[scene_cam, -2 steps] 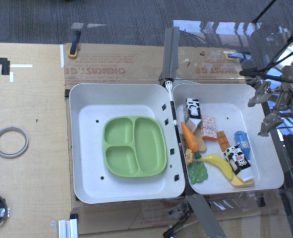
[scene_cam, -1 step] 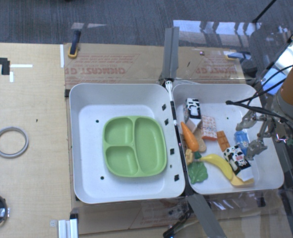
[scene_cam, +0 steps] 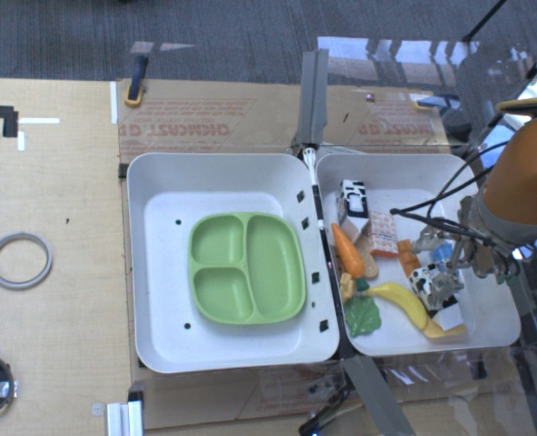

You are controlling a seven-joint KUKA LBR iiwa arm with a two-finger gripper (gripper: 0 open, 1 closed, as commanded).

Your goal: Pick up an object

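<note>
Down in the right bin (scene_cam: pixel 486 334), nothing lifted yet.
Gripper (scene_cam: pixel 441 275) low at right of frame, beside banana (scene_cam: pixel 402 302) and black-and-white toy (scene_cam: pixel 422 282); grip unreadable from here, cannot tell. Carrot (scene_cam: pixel 348 252) lying untouched. Pick and lift both left to do.

The scene is evenly and brightly lit from above, with soft, faint shadows. The left bin (scene_cam: pixel 159 334) shows only a pale shadow along its inner walls, and the green divided plate (scene_cam: pixel 248 268) in it has a mild sheen on its ridges — no hard glare. Beyond that bin's far right corner, a clear panel (scene_cam: pixel 413 62) catches bluish-white reflections. To the right of the plate, the arm's orange band (scene_cam: pixel 521 182) looks soft and slightly blurred. Detail is coarse — small items look grainy.
</note>
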